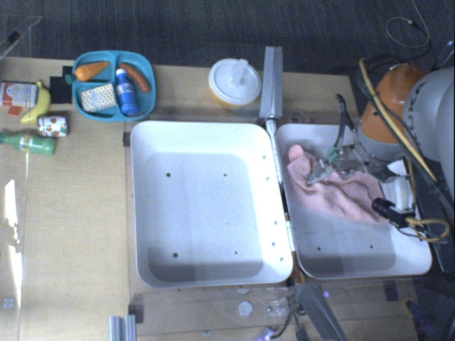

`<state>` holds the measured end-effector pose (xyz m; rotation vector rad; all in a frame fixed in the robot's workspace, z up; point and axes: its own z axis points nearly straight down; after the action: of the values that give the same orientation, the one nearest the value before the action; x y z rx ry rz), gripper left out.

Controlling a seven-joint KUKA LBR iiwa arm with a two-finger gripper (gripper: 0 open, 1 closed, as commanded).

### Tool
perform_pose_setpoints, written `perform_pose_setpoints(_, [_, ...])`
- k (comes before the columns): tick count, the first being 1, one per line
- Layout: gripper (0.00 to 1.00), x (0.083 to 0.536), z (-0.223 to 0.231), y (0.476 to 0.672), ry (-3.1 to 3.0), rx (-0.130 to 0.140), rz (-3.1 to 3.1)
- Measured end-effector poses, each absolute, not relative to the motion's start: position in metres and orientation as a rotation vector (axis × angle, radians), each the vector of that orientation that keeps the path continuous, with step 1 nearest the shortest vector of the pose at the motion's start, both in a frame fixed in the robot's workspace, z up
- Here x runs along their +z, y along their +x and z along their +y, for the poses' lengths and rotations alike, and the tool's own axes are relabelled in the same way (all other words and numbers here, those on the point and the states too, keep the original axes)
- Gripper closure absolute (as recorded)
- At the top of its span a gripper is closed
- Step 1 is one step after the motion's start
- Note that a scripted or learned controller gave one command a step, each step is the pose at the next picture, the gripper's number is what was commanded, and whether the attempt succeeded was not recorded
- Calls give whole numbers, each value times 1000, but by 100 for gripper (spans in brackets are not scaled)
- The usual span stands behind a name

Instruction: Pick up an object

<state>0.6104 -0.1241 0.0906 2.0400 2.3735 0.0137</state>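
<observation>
A pink cloth (334,190) lies crumpled in the right bin (355,258), spread from the bin's upper left toward its right side. My gripper (325,169) reaches in from the right and is down on the cloth's upper part, its tips touching or pressing into the fabric. The arm's grey body with the orange band (387,112) stands over the bin's right edge.
The left bin (206,204) sits beside the right one, split from it by a metal divider (271,84). Behind the bins are a white lidded cup (234,82) and a blue tray of toy food (114,85). A banana, a can and a green bottle lie at the far left.
</observation>
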Motion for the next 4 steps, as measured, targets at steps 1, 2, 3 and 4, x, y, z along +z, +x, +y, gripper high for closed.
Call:
perform_pose_setpoints(1, [0,91,-87,621,1775,12,2573])
perform_pose_setpoints(2, [0,90,-111,611,1868,14,2513])
perform_pose_setpoints(3, [0,91,-95,636,1725,10,2611])
perform_pose_setpoints(4, [0,91,-95,607,1596,12,2689])
